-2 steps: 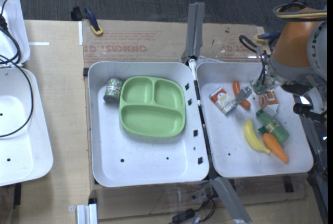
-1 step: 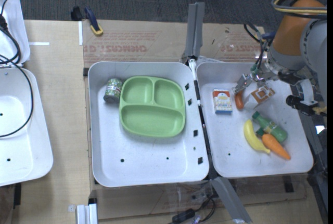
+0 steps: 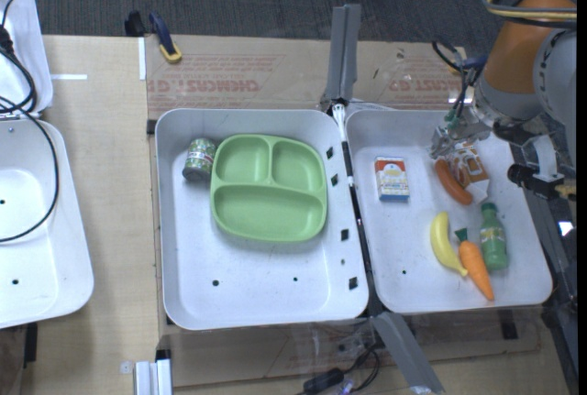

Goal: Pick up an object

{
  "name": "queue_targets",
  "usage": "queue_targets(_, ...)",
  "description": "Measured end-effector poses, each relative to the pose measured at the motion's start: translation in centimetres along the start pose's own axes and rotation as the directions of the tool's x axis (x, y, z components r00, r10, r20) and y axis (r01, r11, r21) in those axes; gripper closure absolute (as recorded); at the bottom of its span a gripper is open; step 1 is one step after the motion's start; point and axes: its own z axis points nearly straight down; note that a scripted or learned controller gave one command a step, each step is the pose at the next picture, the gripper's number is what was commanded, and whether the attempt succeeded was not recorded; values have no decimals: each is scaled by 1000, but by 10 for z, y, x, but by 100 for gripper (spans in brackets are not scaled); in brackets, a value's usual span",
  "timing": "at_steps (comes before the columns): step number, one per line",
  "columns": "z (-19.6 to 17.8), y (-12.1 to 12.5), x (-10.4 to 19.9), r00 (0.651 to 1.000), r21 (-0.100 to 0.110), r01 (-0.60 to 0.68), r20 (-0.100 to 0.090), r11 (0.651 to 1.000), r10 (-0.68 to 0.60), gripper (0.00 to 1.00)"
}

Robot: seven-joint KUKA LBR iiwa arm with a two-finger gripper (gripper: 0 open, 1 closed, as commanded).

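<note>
We had the gripper [image 3: 451, 142] low in the right bin [image 3: 404, 279], directly over the sausage [image 3: 454, 183]. Sausage's long axis ran diagonally, toward the bin's near-right corner. Couldn't tell the finger state.

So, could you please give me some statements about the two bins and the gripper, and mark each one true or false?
1. The green divided plate lies in the left bin. True.
2. The small can stands on the plate. False: it is beside the plate, on its left.
3. The banana and the carrot are in the right bin. True.
4. The gripper hovers over the left bin. False: it is over the right bin, near the sausage.
5. The green bottle is upright. False: it lies on its side.
</note>
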Motion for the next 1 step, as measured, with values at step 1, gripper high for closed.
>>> queue_targets(1,0,0,1,1000,0,0,-1,1000,0,0)
